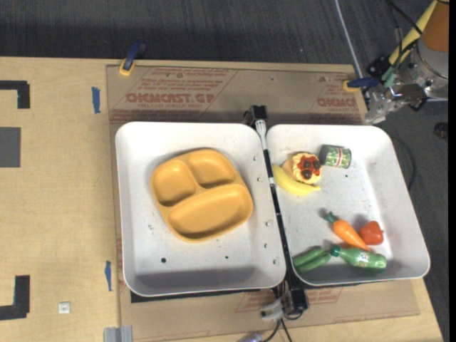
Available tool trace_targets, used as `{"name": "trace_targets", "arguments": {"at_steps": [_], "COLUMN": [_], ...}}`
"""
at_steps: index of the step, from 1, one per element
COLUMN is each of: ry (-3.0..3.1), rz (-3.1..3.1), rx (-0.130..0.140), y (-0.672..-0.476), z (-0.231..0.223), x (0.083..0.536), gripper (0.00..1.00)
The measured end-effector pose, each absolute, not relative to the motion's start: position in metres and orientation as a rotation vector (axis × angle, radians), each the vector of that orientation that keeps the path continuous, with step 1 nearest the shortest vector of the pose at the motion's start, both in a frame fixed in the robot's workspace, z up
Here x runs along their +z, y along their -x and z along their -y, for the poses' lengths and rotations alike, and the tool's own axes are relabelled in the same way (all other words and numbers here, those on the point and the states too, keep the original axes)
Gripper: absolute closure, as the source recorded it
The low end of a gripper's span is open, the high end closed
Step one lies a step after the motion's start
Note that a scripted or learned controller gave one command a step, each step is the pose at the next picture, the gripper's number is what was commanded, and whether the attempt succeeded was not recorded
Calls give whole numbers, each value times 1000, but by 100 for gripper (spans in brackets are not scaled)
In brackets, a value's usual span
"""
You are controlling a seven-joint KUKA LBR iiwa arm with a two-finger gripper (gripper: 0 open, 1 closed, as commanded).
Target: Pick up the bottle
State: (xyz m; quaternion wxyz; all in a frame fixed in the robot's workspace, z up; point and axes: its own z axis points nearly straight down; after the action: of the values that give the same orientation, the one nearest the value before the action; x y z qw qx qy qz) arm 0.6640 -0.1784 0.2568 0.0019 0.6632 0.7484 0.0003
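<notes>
- While your grey arm's two-finger gripper (385, 104) is hanging above the bench's far right corner, just outside the right-hand shallow white bin (410, 191), you are looking at a pick not yet begun; whether its fingers are apart or together cannot be told from this slant.
- Lying on its side near the front of that bin, the small green plastic bottle (362, 258) is waiting, well apart from the gripper.
- Crowding it are a green pepper-shaped toy (311, 258) touching its neck end, and an orange toy carrot (345, 231) with a red toy pepper (371, 232) just behind; expect little room for fingers on that side.
- Sitting toward the bin's back, a yellow toy banana (291, 182), a round yellow toy with red berries (306, 166) and a small green-and-white can (335, 156) are keeping clear of the bottle, so they should not be troubling your approach.
- Resting alone in the left white bin (135, 205), a yellow three-compartment plastic tray (202, 193) is playing no part in this task.
- Running in red print across the brown board (171, 95) under the bins, wording that seems to read "CHEMCAST GP" is showing behind the left bin; the print behind the right bin is too small for you to read.
- Labels on the bottle and can are too blurred to make out.
</notes>
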Motion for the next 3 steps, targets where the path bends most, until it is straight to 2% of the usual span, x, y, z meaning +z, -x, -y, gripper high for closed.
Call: {"name": "trace_targets", "arguments": {"at_steps": [1,2,3], "ry": [-1867,-1295,-755], "rz": [-2525,-2858,-3045], "rx": [0,1,1], "y": [-667,-645,-660], "z": [224,224,184], "x": [223,93,87], "gripper": [100,100,100]}}
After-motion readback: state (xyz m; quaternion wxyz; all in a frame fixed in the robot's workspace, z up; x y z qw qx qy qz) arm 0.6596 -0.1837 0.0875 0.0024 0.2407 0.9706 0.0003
